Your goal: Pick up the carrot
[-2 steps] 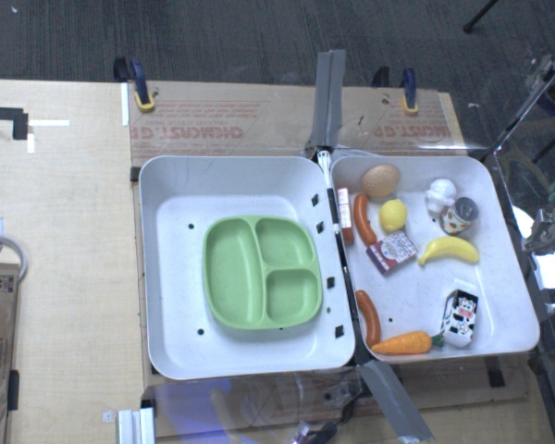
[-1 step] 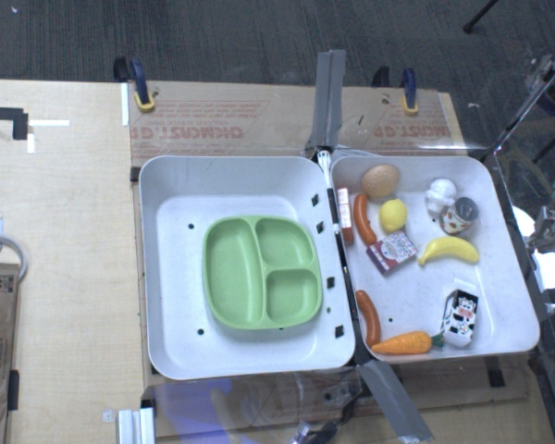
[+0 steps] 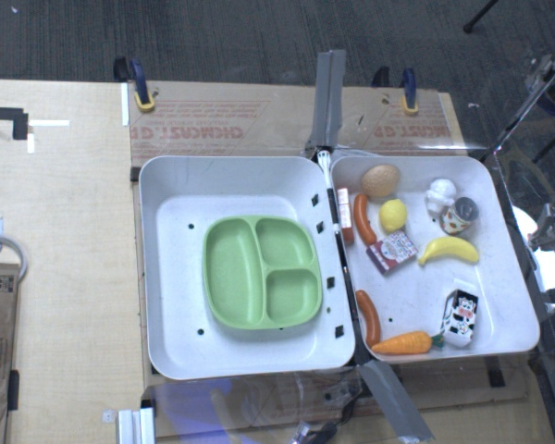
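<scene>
Camera view: the carrot (image 3: 403, 343) lies flat in the right bin (image 3: 513, 248), against the bin wall nearest the camera, with its length running along that wall. The arm comes in from the right, so the carrot's thick end is the end closer to its approach and the thin tip points away from it. I cannot tell whether the gripper is spread or pressed together.

Two neighbours crowd the carrot. A small cow-print box (image 3: 460, 317) sits at the thick end, touching it or just beside it. A red sausage (image 3: 368, 314) slants down toward the thin tip on the far side from the arm. The banana (image 3: 448, 250), the lemon (image 3: 393, 215) and the red-and-white packet (image 3: 393, 250) lie well apart from it, further up the bin. The left bin (image 3: 157, 276) with the green divided plate (image 3: 262, 272) lies beyond the reach needed here.

The pickup does not look started. To do it well, I would come straight down over the middle of the carrot. The closing line should run across its width, from the wall side to the open bin floor. Aiming at the middle keeps clear of both the box and the sausage. The main risk, I think, is the wall: the wall-side contact needs room to slip in, or the carrot may roll or skid away.
</scene>
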Tool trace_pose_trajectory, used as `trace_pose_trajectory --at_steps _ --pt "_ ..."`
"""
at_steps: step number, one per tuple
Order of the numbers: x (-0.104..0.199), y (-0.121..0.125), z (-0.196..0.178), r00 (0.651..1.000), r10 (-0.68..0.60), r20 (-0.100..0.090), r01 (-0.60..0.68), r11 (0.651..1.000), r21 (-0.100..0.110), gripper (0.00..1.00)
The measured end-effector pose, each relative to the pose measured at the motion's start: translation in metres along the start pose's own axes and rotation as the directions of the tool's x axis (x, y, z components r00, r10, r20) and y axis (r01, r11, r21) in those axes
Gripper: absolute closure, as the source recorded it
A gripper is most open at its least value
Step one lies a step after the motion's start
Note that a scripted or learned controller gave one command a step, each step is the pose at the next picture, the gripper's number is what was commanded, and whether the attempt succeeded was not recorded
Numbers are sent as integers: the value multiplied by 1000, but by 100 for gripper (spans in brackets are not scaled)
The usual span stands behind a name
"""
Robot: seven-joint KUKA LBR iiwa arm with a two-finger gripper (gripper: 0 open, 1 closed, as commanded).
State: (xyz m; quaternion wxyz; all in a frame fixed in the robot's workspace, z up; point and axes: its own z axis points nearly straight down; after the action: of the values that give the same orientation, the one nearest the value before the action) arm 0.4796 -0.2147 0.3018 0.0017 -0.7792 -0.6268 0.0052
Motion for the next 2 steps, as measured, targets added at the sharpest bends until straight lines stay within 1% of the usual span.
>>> trace_pose_trajectory --at_steps 2 --pt "0 1 -16 1000 -4 3 4 1000 4 100"
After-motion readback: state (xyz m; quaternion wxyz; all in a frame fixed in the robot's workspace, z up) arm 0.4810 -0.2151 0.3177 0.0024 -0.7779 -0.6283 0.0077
